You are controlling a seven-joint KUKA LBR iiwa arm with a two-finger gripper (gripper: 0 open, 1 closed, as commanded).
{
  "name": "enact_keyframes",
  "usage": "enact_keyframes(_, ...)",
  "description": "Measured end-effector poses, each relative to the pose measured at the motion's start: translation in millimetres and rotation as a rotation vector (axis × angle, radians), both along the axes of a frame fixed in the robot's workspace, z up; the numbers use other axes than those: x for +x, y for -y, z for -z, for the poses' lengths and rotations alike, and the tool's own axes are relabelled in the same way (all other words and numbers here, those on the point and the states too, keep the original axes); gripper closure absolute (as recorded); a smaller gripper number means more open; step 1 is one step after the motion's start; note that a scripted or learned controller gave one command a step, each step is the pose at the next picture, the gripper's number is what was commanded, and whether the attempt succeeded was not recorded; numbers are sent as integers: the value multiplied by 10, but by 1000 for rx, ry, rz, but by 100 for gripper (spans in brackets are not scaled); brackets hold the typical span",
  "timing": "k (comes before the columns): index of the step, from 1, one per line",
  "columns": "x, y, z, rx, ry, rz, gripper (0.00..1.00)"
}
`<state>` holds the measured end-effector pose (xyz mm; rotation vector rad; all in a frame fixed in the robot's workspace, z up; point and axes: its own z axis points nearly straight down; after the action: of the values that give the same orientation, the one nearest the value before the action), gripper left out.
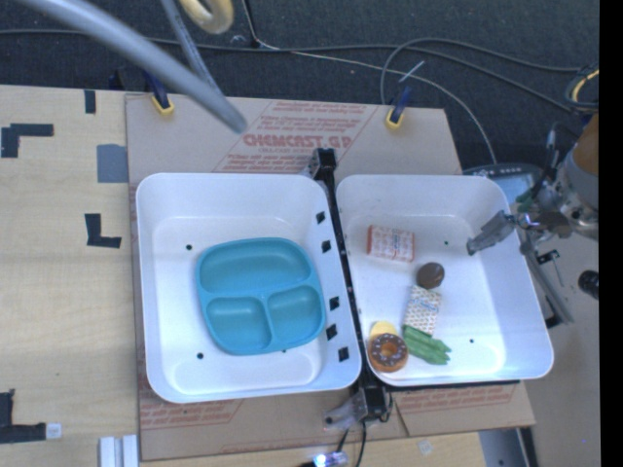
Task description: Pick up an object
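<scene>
The right bin (487, 197) holds several small items: a red and white packet (391, 243), a brown round piece (430, 275), a speckled white packet (422, 309), a green pod (426, 344) and a sprinkled donut (388, 352) with a yellow piece (384, 330) behind it. My gripper (508, 235) hangs over the bin's right wall, to the right of the brown piece and apart from it. Its fingers are spread open with nothing between them.
The left bin (161, 212) carries a blue divided plate (261, 294). A black clip strip (331, 251) joins the two bins. Cables (438, 76) run across the dark floor behind the bench, and a grey pole (127, 37) slants in at the top left.
</scene>
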<state>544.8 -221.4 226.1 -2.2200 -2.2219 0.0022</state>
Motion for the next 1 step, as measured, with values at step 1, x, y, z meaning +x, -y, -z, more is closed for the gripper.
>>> enact_keyframes(1, -56, -15, 446, 1, -3, 0, 0)
